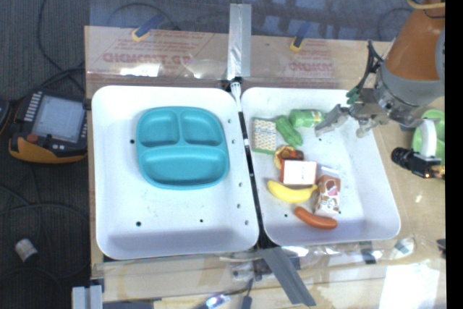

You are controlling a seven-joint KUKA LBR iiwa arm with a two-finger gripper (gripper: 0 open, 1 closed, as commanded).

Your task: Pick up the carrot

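1. Pincer (347, 121) hangs over the upper part of the right bin (380, 177), on the grey arm (416, 58) with its orange band; its two fingers stand apart, and nothing sits between them.
2. One finger tip points toward the green bottle (307, 116), which lies just left of the pincer; whether they touch, I cannot tell.
3. Two white bins lie side by side: the right one under the pincer, the left bin (116, 177) well off to its left.
4. One blue divided plate (181, 146) rests in the left bin, far left of the pincer.
5. Counted in the right bin, one each: carrot (315, 218), banana (289, 191), white box (299, 174), small carton (328, 195), green vegetable (287, 130), patterned packet (263, 134), and a small red-and-yellow thing (289, 153) I cannot make out.
6. The carrot lies well below the pincer and slightly left, near the bin's front edge, beside the banana and just under the small carton.
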